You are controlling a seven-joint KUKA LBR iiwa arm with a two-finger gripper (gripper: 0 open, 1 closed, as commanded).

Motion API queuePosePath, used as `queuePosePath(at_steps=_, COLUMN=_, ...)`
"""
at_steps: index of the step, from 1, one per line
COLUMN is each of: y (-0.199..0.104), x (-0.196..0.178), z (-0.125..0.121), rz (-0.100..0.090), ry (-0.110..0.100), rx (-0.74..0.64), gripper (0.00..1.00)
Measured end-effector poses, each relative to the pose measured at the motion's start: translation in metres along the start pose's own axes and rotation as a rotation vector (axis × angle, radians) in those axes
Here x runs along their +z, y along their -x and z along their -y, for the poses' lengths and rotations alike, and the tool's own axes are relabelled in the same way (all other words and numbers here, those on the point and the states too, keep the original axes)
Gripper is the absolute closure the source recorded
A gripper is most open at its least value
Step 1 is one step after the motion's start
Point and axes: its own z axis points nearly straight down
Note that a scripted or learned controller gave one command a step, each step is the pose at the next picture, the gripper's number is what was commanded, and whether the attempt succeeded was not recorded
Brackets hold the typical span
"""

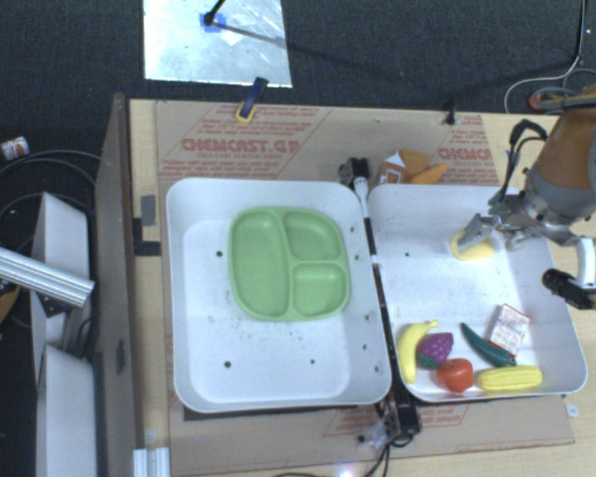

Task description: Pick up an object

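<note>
A small pale yellow object lies on the floor of the right bin, in its upper part and well apart from the other items there. The gripper is right over it, its tip touching or nearly touching the object's upper left edge; whether the object is actually between the fingers, or how far the tool is open, cannot be told from this slanted view. The arm, grey with an orange band, comes in from the right above the bin's far corner. Along the near edge of the same bin sit a banana, a purple bunch of grapes, a red tomato, a corn cob, a dark green pepper and a small white and red packet, the first three touching one another. The left bin holds a green divided plate, lying flat near its middle.
</note>
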Motion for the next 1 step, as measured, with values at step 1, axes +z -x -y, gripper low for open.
queuePosePath(at_steps=1, y=0.0032, x=-0.1071, z=0.0051, rz=0.004, ry=0.012, rx=0.000, gripper=0.00)
